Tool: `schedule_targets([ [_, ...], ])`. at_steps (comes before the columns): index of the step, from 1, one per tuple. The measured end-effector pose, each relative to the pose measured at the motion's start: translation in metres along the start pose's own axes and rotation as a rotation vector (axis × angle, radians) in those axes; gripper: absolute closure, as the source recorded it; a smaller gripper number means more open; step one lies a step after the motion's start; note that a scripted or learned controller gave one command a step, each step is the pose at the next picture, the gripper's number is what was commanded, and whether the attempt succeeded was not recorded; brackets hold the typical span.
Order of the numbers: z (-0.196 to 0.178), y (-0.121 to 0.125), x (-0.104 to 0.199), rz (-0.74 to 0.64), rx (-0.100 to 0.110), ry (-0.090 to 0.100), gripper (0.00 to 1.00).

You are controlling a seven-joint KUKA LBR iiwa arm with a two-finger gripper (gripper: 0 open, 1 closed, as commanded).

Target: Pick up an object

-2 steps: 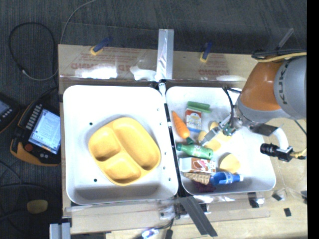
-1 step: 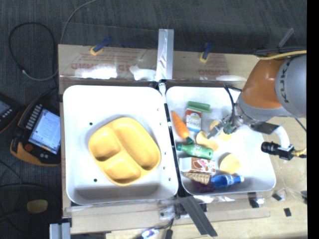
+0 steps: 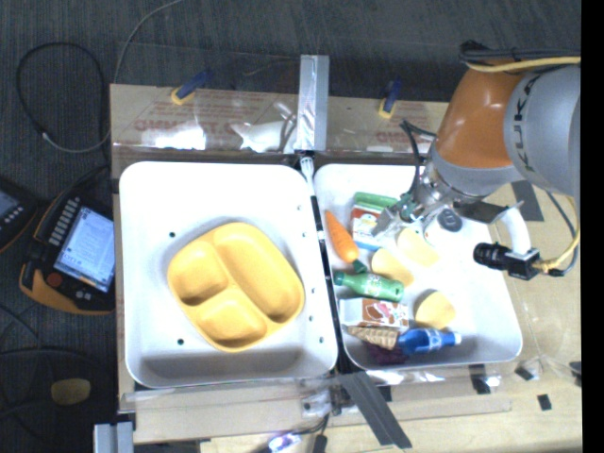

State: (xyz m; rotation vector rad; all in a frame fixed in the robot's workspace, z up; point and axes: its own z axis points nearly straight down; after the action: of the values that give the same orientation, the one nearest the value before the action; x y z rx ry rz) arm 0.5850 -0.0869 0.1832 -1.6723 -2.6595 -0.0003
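Camera view: left bin (image 3: 142, 281) holds yellow tray (image 3: 236, 283); tool (image 3: 415, 210) state unclear

Left bin (image 3: 142, 253): a yellow divided tray (image 3: 236, 283) fills the middle, leaving open white floor along all four walls. Right bin (image 3: 491, 295): a carrot (image 3: 341, 237), green bottle (image 3: 368, 285), blue bottle (image 3: 427, 340), small cartons (image 3: 376, 313) and pale yellow pieces (image 3: 415, 248) crowd its left and centre, touching or just beside one another. Bare floor remains along the right wall, where the arm (image 3: 495, 130) overhangs the upper corner.
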Motion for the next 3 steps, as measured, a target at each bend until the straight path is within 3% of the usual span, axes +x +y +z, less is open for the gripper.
schedule_targets([
  [1,-0.023,0.086,-0.014,0.248,0.003,-0.004,1.0],
  [2,-0.024,0.086,-0.014,0.249,0.003,-0.005,0.0],
  [3,0.007,0.014,-0.053,0.564,0.004,-0.003,0.0],
])
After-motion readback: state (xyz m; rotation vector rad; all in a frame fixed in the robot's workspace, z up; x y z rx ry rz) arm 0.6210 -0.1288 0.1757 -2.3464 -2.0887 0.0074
